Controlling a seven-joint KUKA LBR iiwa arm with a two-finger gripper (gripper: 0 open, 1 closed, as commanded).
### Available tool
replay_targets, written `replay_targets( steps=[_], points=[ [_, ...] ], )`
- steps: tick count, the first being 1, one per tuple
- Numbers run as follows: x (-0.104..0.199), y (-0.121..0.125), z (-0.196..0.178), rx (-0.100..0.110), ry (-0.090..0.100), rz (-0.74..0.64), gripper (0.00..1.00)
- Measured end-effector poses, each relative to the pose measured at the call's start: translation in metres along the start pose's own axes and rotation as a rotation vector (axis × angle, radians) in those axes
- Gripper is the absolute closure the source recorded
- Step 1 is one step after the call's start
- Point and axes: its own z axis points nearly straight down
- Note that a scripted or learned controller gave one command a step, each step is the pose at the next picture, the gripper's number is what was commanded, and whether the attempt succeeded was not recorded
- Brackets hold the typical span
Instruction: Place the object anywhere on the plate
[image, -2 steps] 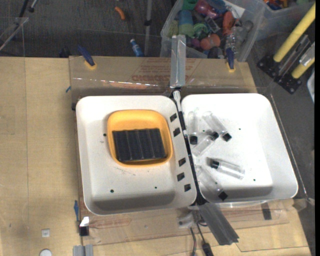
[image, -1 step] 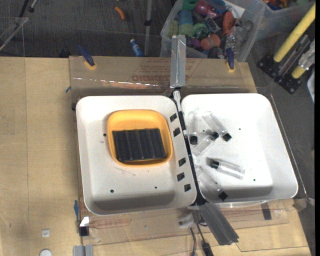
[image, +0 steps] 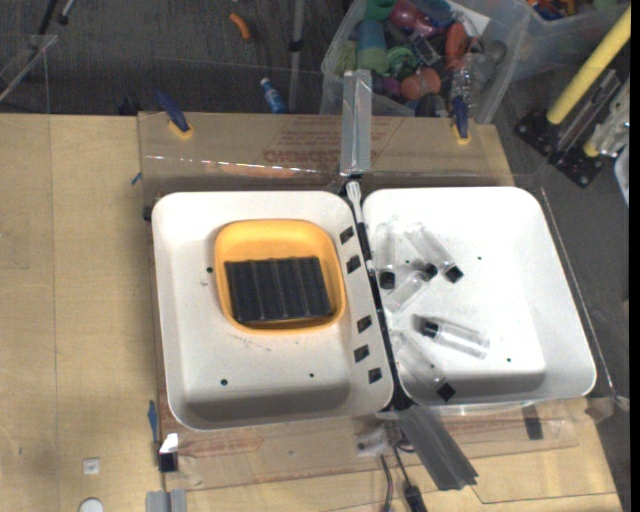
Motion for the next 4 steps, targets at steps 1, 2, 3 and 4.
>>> replay_targets(
  steps=[1, 2, 3, 4],
  points=[
    [-0.004, 0.002, 0.025, 0.000, -0.001, -0.149, 1.00],
    [-0.006, 0.007, 0.046, -0.001, -0.001, -0.345, 1.00],
    [-0.011, 0.004, 0.000, 0.001, -0.007, -0.451, 1.00],
    [-0.010, 0.003, 0.019, -0.002, -0.001, -0.840, 1.00]
  ],
)
